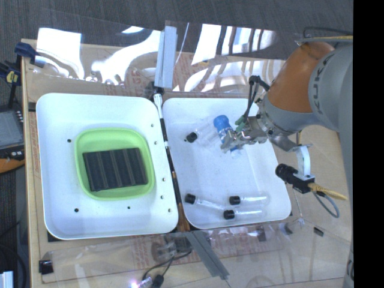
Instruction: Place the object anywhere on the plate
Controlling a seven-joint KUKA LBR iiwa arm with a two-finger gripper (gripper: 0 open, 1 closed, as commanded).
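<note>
A lime-green plate (82,152) sits in the left bin (51,113) and bears a dark ridged insert (114,168). In the right bin (207,173) lies a clear vial with a blue cap (221,124), near the back. My gripper (233,141) hangs low just to the right of and in front of that vial, close to it or touching it. The grey arm with its orange band (300,77) reaches in from the right. I cannot tell from here whether anything is held.
A small black-capped piece (191,137) lies left of the vial. Several clear tubes with black caps (240,201) lie along the right bin's front wall. A ridge (167,155) divides the two bins. Cables and a black fitting (294,177) hang off the bin's right edge.
</note>
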